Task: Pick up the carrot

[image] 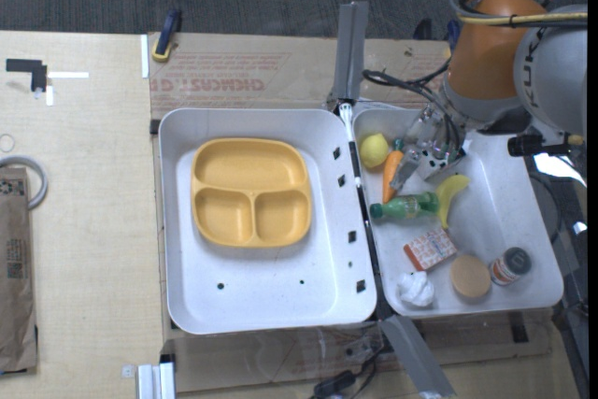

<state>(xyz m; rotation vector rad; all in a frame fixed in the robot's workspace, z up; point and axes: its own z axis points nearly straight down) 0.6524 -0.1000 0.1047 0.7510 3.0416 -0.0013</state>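
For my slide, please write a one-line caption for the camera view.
KUKA arm's gripper over the right bin, just beside the carrot; a yellow tray sits in the left bin.

Arm [551,61] was grey with a glossy orange band [486,42]; black cables ran alongside; gripper [432,154] metallic, small.

Two bins sit side by side on my bench. The left bin [177,294] holds a three-compartment plate [250,192] toward its back. In the right bin [537,229], my gripper [428,156] hangs over the back left corner, just right of the carrot [391,174]; the lemon [374,149] lies behind the carrot, the bottle [404,207] in front, the banana [450,194] to its right. Nearer the front lie a card [430,249], crumpled paper [416,290], a round disc [471,277] and a can [510,265].
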